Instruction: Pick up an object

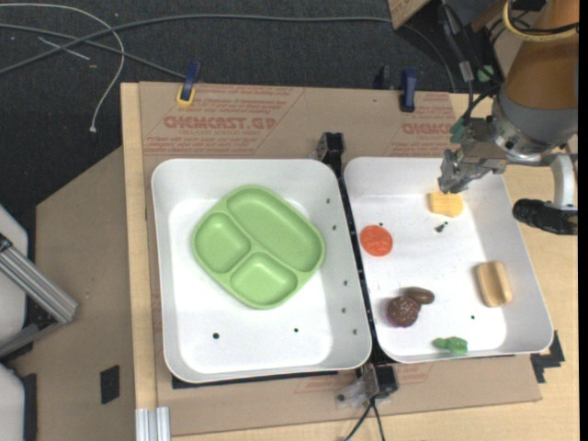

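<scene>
Slowly lower the gripper (452, 184), can't tell if open or shut, straight onto the yellow cheese (446, 204), then squeeze gently.

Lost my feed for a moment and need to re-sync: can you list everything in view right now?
Bins: 2, white, side by side, left and right.
Divided tray: 1, green, left bin.
Yellow block: 1, right bin, far end, below the gripper.
Round piece: 1, orange-red, right bin, left side.
Brown item: 1, right bin, near end.
Tan piece: 1, right bin, right side.
Green bit: 1, right bin, near edge.
Gripper: 1, grey, just above the yellow block.
</scene>
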`<action>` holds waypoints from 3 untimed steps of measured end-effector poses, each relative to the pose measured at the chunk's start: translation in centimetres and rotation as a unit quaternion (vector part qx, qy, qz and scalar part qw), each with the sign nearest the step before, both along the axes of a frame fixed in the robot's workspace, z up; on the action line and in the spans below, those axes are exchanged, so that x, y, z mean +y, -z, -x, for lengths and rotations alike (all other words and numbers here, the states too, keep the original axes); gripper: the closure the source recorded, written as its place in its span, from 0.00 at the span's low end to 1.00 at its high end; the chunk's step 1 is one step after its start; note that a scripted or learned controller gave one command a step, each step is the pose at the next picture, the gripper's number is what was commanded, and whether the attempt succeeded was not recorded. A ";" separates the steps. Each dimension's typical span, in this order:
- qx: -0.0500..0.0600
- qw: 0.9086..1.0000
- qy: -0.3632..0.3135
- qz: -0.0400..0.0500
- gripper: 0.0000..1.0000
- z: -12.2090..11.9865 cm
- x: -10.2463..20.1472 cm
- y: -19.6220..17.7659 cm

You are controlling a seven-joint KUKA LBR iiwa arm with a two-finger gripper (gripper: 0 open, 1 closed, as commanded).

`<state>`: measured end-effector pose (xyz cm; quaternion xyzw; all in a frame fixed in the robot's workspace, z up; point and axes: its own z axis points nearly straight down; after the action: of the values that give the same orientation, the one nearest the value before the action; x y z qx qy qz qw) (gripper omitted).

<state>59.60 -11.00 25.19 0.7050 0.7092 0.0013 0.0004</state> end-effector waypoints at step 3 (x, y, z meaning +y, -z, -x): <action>0.000 1.000 0.000 0.000 1.00 -3.5 14.7 0.6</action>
<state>63.07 3.74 24.61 0.7053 0.7089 0.0013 0.0003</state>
